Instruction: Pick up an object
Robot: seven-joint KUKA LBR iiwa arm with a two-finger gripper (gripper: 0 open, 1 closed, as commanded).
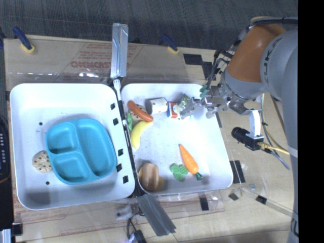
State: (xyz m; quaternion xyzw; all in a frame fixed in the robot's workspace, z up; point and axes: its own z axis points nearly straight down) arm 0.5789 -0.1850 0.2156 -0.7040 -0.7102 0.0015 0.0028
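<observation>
Up in the right bin's (225, 151) upper part, the gripper (188, 107) hovers just right of a small red-and-white carton (173, 110), its jaw state impossible to tell.

You have open floor in the middle of the right bin (215, 135). Toys crowd its top and left: hot dog (139, 111), banana (137, 133), small can (158, 106). The carrot (188, 160) blocks the bottom.

End effector (188, 107) over right bin (215, 135) with carrot (189, 160).
</observation>
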